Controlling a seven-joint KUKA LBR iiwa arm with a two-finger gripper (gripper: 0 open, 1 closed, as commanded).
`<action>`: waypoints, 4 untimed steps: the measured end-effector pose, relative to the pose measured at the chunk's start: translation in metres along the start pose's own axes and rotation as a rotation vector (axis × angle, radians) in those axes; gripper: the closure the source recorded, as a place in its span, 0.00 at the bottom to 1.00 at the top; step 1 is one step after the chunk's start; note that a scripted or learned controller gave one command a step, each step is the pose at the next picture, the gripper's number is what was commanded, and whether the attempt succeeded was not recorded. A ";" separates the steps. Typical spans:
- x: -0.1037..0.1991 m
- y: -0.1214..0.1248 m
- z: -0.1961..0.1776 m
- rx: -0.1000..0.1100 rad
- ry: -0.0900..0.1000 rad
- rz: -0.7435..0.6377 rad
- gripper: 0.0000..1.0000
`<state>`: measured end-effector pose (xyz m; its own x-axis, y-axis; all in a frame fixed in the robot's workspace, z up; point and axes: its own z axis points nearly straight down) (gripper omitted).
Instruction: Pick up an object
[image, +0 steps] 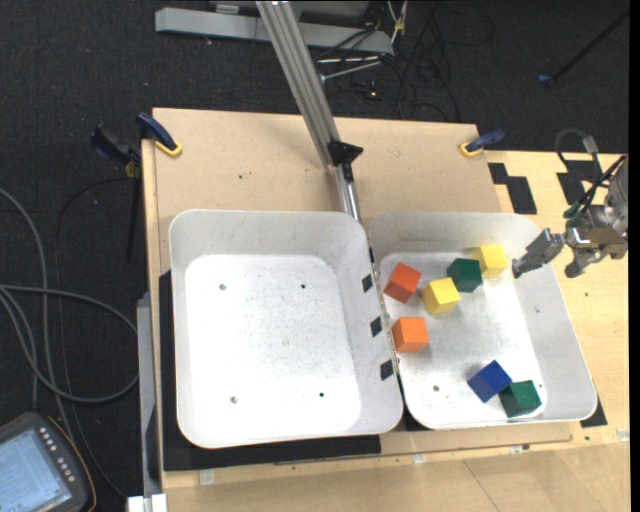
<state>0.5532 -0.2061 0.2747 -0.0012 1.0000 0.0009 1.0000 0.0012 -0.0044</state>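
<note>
One fixed camera looks down at a slant (from fairly high) on both bins together.

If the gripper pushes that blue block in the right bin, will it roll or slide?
The blue block looks flat-faced and rigid, so it should probably slide, not roll. It touches a green block near the right bin's rim, so that would likely shift too.

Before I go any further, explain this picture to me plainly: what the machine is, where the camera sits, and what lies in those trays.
One camera looks down at a slant on a wooden bench bearing two shallow white bins. The left bin and right bin sit side by side. The right one contains seven small blocks: two orange, two yellow, two green and one blue. The robot arm's hand reaches in from the right, over that bin's edge, with its two fingers apart, holding nothing.
</note>
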 end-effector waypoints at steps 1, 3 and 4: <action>0.000 0.001 -0.003 -0.004 -0.001 -0.001 0.00; 0.006 0.011 0.115 0.002 0.001 0.001 0.00; 0.014 0.017 0.175 0.001 0.001 -0.001 0.00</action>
<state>0.5690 -0.1924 0.0999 -0.0026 1.0000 0.0018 1.0000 0.0026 -0.0054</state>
